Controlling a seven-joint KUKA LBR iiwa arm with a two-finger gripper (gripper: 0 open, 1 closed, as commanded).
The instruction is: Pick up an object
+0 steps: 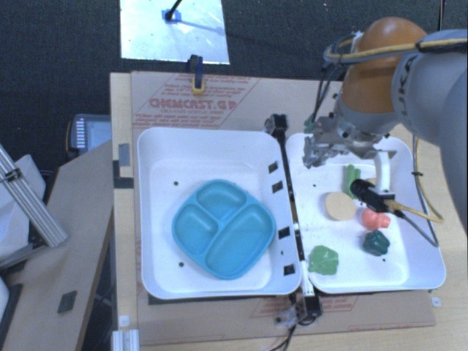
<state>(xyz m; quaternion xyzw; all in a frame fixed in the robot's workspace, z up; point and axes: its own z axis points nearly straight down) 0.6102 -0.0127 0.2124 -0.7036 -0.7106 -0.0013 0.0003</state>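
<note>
From the overhead camera I see the jaws (319,152) at the right white bin's (420,265) back-left corner; I cannot tell their state. The round tan disc (339,206) lies apart, mid-bin, nothing gripped. I'd centre over it and descend vertically, avoiding the neighbouring pink piece (375,219).

The arm (431,86) is smooth and grey, with a rounded orange band (380,61) above the wrist. Thin yellow and black cables (344,50) loop across the orange part. Below it sits a grey metal tool (322,151), blocky with dark edges.
</note>
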